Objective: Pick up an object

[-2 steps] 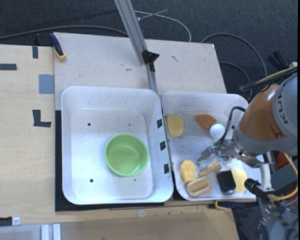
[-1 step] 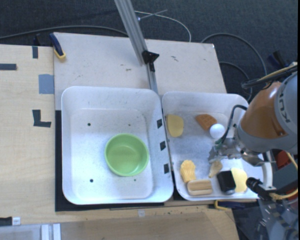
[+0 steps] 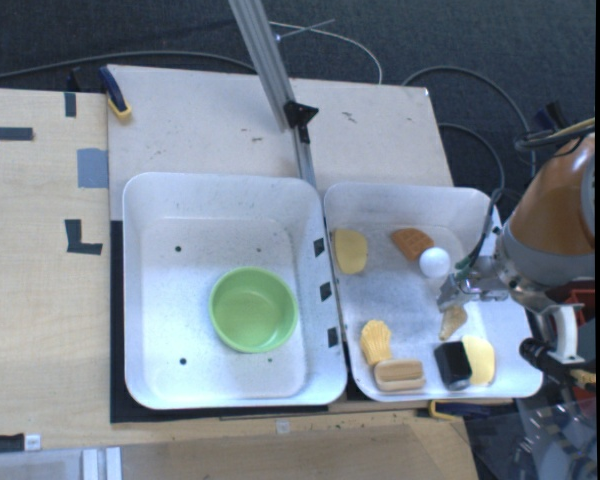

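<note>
The arm (image 3: 550, 218) hangs over the right bin (image 3: 400, 203); its gripper (image 3: 458, 293) I cannot tell is open or closed. The small tan piece (image 3: 453, 320) below sits near the black block (image 3: 453, 364), so a grasp may slip or catch both.

Two shallow white plastic bins (image 3: 160, 208), matt, speckled. Round green plastic bowl (image 3: 253, 310), smooth, slight sheen. Pale wood-grain benchtop (image 3: 30, 258). Brushed metal pole (image 3: 263, 43).

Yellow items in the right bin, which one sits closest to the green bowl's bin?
The pale yellow piece at the right bin's upper left, beside the divider; the others lie lower or further right.
</note>
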